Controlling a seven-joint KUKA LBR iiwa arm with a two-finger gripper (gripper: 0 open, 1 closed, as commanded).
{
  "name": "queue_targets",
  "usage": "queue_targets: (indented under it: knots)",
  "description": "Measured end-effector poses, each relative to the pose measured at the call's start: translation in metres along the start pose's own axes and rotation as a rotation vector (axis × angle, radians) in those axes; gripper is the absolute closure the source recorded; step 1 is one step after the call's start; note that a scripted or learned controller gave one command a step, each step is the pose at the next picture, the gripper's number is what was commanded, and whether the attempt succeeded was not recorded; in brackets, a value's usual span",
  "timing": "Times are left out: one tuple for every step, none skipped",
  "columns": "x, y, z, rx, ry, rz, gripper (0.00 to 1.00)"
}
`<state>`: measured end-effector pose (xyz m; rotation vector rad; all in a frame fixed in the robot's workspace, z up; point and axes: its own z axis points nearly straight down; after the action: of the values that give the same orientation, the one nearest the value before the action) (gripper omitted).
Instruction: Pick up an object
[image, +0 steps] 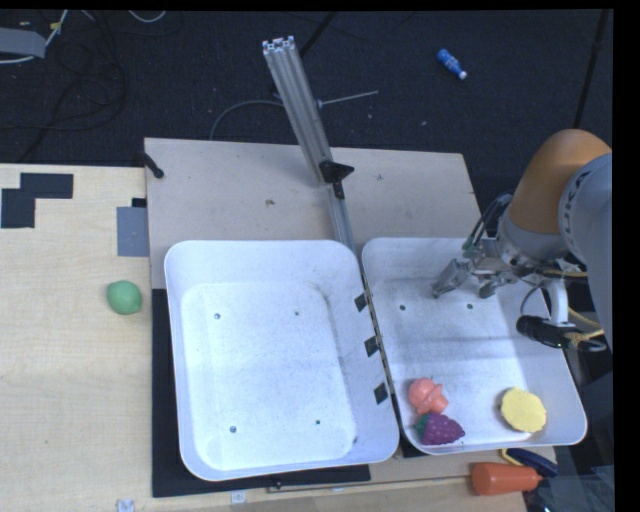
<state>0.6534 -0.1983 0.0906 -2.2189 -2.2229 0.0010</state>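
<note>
We can't spot any readable writing. The arm (560, 200) reaches in from the right, its gripper (464, 282) low over the right bin (480, 340). Jaws spread wide, holding nothing.

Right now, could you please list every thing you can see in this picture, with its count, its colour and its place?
bins: 2, white, side by side on the bench; left bin, right bin
pink toy: 1, pink-orange, near edge of the right bin
purple toy: 1, purple, right bin, just in front of the pink toy
yellow toy: 1, yellow, near right corner of the right bin
green ball: 1, green, on the bench left of the left bin
orange object: 1, orange, outside the right bin, at its near edge
blue object: 1, blue, on the dark floor at the top
arm: 1, grey with orange band, at the right
end effector: 1, grey, over the far part of the right bin
</note>
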Motion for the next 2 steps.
queue_targets:
  knots:
    - [0.0,0.0,-0.011,-0.001,-0.001,0.0,1.0]
    - [0.009,0.004,-0.065,-0.006,-0.001,0.001,1.0]
